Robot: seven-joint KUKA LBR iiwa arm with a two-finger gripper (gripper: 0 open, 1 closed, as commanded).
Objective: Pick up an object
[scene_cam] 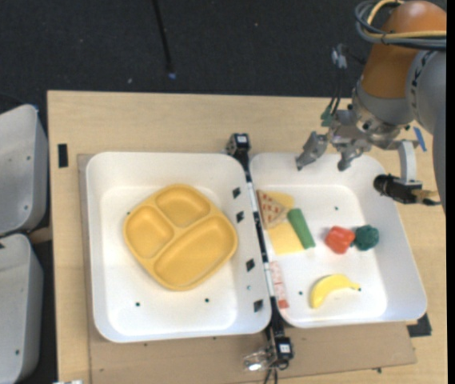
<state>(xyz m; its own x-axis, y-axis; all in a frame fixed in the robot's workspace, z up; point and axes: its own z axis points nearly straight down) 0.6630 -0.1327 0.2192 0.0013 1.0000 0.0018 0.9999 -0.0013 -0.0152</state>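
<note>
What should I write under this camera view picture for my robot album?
Open tool hovers over right bin holding banana, pizza slice and other toys; yellow plate in left bin.

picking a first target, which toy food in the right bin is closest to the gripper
The pizza slice at the bin's upper-left corner lies closest to the gripper, which hangs above the bin's far edge. The banana is farthest.

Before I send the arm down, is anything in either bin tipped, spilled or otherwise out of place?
Nothing stands out. The yellow divided plate lies flat in the left bin. In the right bin the pizza slice, yellow block, green stick, red piece, dark green piece and banana lie loose.
</note>
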